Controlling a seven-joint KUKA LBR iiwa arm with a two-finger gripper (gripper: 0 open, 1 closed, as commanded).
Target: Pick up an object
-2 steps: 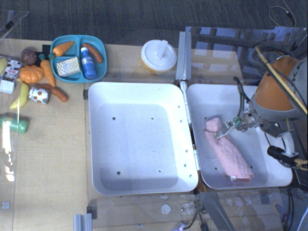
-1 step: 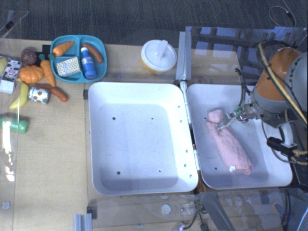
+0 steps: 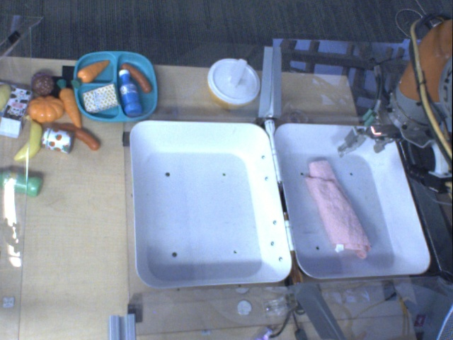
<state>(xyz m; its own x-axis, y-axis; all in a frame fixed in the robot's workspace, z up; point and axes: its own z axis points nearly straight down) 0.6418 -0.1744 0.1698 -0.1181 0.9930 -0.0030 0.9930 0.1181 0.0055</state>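
Hovering at the right bin's (image 3: 396,261) far rim, the gripper (image 3: 359,139) carries nothing, fingers spread narrowly, so the pick is all ahead. Pink rolled cloth (image 3: 338,207) lies mid-bin, just below the gripper, long axis running from far-left down toward the near-right corner.

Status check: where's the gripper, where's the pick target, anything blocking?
Gripper over right white bin's far edge, holding nothing. Rolled pink cloth lies mid-bin, apart from it. Nothing between them.

Cloth (image 3: 338,207): you see plain pink
Bins (image 3: 205,268): you see white
Plate (image 3: 145,73): you see blue
Surface (image 3: 71,246): you see light brown
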